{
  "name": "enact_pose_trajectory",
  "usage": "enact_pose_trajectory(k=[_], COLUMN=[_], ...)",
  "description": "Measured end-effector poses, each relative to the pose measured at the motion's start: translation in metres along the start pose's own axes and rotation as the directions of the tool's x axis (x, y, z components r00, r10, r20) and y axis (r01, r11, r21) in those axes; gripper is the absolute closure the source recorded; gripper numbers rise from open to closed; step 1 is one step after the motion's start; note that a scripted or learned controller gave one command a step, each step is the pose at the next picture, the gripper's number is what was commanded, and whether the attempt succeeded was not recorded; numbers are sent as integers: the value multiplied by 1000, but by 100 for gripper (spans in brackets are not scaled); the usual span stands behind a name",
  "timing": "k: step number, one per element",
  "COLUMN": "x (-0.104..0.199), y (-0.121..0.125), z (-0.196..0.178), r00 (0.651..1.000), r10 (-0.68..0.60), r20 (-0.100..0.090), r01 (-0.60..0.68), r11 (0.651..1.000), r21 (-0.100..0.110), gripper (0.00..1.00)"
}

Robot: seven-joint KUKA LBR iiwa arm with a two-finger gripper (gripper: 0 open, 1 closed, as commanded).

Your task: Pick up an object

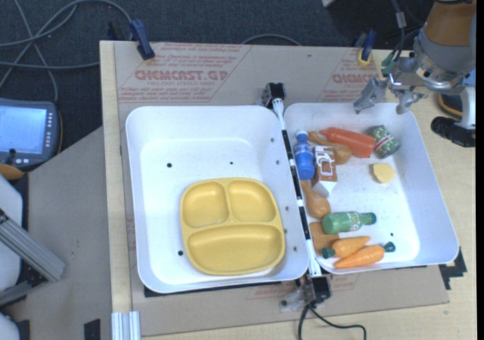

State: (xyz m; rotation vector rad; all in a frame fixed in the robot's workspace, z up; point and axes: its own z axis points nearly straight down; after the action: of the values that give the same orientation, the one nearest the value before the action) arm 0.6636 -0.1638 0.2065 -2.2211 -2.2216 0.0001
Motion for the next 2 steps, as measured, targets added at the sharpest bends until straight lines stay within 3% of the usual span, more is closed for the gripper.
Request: enact_pose_trajectory(k=[1, 2], x=[63, 40], y=[-5, -69], z=[103, 123], r00=[1000, 1000], r10=[-6, 4], r20=[-3, 0], r01=[6, -4], r11=[1000, 1000], r21=[5, 5], gripper=[0, 0])
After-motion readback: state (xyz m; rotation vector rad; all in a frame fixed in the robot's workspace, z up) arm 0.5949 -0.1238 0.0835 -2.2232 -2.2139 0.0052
